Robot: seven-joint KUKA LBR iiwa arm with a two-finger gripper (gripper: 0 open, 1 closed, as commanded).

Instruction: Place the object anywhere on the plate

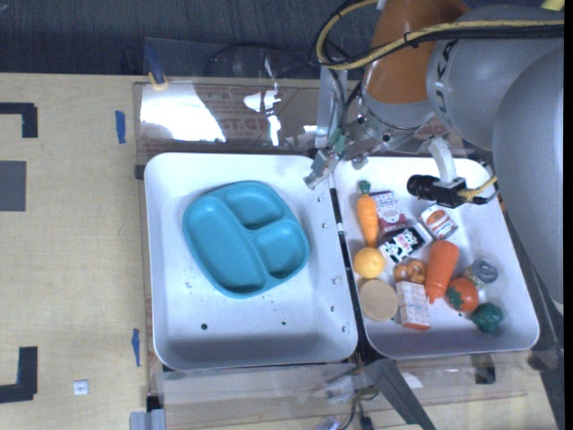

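1. Camera view, from my remote seat: the arm [466, 70] comes in from the right, orange band up top, and its end effector [324, 161] hangs over the far end of the seam between the two bins.
2. I honestly can't tell from this angle how the end effector is set, the tip is a small grey blur. I see nothing pinched in it.
3. The left bin [179, 321] holds the blue plate [245, 236], a divided one with three compartments, sitting roughly mid-bin and tilted a bit. No toy lies on it.
4. The right bin [515, 267] has all the candidate objects piled together: a small carrot [367, 219] near the divider, a yellow lemon [368, 262] just below it, a tan round cookie thing [379, 299] below that.
5. Next to those there's a bigger orange carrot [440, 270], a red tomato [462, 295] touching its lower end, a green piece [488, 317] near the bin's near-right corner, plus a few small printed boxes [413, 305] that I can't read.
6. The tabletop [72, 267] to the left is light wood with black corner marks.
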